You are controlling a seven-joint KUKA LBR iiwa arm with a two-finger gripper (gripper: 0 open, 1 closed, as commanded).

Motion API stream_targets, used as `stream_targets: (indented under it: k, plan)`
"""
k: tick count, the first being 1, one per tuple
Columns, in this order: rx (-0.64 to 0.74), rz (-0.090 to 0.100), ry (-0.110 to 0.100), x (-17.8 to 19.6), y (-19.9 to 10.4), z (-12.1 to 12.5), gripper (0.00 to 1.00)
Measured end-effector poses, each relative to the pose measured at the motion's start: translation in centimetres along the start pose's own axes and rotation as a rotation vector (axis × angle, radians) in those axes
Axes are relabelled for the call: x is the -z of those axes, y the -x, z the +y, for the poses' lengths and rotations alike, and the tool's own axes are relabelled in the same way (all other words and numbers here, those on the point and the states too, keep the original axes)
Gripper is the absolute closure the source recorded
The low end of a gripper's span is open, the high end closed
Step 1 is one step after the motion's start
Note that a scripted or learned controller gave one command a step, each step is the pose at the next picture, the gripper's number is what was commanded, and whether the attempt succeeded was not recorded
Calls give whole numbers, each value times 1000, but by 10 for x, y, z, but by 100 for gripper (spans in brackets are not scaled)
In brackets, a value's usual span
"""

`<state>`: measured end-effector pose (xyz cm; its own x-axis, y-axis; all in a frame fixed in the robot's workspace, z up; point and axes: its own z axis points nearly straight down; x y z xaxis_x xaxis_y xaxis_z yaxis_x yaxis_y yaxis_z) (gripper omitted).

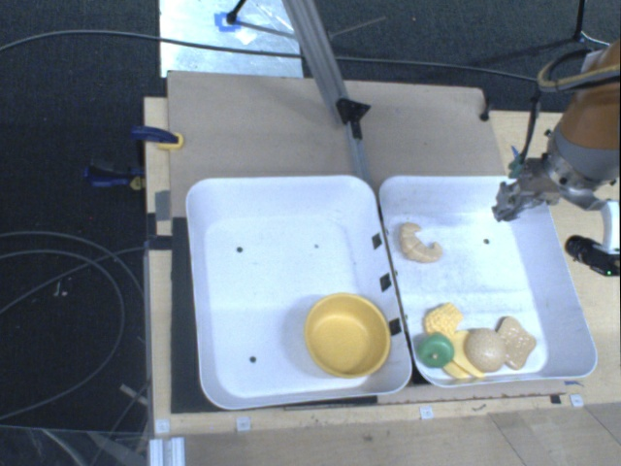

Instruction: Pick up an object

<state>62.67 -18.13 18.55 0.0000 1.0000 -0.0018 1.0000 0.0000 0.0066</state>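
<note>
My gripper [508, 205] hangs over the far right edge of the right bin [505, 270], with nothing visible between its fingers. In that bin a tan croissant-shaped piece [419, 244] lies near the divider, well to the gripper's left. At the bin's near end sits a cluster: a yellow waffle-like piece [443, 318], a green round piece [435, 350], a beige bun [484, 349] and a tan cracker-like piece [515, 341]. A yellow bowl [347, 334] rests in the left bin [252, 260] at its near right corner.
A grey pole [320, 51] slants down to the divider between the bins. A blue clamp [121, 175] and a yellow-tipped clamp [160, 138] grip the bench's left side. Cables lie on the dark floor at left.
</note>
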Motion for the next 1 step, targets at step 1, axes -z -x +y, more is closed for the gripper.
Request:
stream_targets:
  k: [1]
  plan:
    - [6,-1,1,54,1,12,100]
